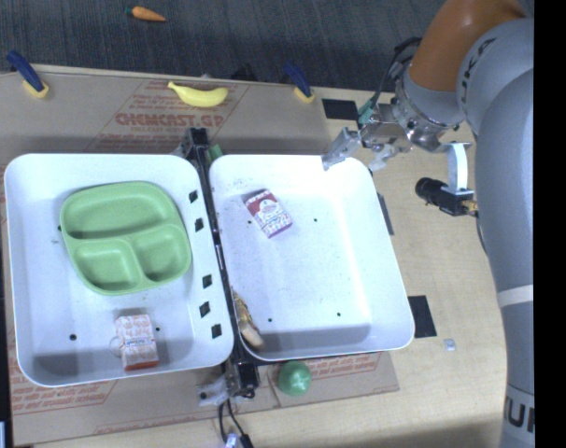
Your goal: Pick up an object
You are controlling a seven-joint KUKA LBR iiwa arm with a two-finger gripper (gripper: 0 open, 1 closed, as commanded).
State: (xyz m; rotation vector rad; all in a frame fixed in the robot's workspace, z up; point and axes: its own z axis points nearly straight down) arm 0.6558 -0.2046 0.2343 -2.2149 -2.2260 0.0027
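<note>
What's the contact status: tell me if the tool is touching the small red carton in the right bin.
Apart. The camera view shows the tool at the right bin's upper right corner, with bare white bin floor between it and the red carton.

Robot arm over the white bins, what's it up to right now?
The gripper hovers at the far right corner of the right bin, holding nothing. A small red packet lies in that bin. The left bin holds a green divided tray and another packet. Nothing has been picked up yet.
</note>
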